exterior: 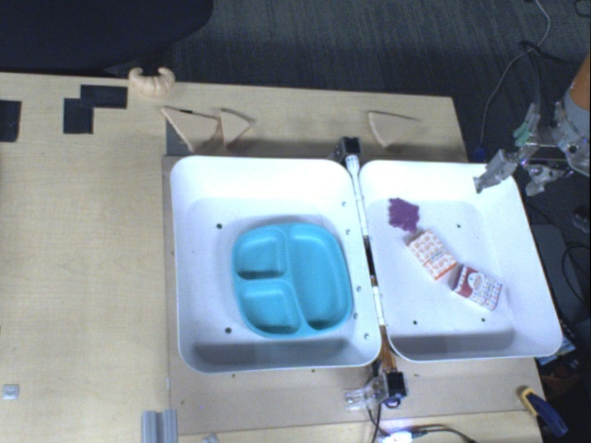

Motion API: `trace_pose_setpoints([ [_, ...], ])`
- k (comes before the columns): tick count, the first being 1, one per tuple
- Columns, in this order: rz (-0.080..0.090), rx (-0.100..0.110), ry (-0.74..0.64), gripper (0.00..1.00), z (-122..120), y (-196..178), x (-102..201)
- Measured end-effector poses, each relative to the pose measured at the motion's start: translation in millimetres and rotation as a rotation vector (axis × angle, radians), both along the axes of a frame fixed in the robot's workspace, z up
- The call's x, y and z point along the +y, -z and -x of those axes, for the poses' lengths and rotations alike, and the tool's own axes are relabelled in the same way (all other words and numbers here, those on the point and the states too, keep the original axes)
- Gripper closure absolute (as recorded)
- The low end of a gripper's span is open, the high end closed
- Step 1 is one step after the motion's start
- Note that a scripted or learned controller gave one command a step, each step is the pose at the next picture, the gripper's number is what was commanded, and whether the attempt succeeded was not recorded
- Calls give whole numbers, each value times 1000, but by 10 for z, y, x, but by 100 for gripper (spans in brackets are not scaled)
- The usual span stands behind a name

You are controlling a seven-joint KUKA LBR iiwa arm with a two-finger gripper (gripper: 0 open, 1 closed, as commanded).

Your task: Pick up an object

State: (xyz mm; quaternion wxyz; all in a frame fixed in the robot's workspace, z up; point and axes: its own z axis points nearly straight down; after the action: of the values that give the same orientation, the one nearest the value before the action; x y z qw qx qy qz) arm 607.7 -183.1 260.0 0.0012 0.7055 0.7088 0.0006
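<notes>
over the right bin's far right corner, the gripper (506, 166) hangs with nothing between its fingers.

its two fingers stand slightly apart, one tip above the bin's white rim, the other out toward the dark floor; the grey arm (577, 123) enters from the right edge. on the floor of the right bin (443, 344) lie three things: a small purple object (404, 213) toward the far side, a red-and-white patterned packet (431, 254) just beside it toward the middle, and a dark red carton (476, 288) touching that packet's near right end. all three lie well apart from the gripper. the left bin (199, 247) holds a blue three-compartment tray (291, 279). both bins sit on a pale wooden bench (83, 266).
</notes>
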Motion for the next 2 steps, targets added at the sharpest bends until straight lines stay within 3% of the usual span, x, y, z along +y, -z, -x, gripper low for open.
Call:
trace_pose_setpoints([
  [1,0,-2,0,0,267,1643,-211],
  [2,0,-5,3,0,1039,1729,180],
])
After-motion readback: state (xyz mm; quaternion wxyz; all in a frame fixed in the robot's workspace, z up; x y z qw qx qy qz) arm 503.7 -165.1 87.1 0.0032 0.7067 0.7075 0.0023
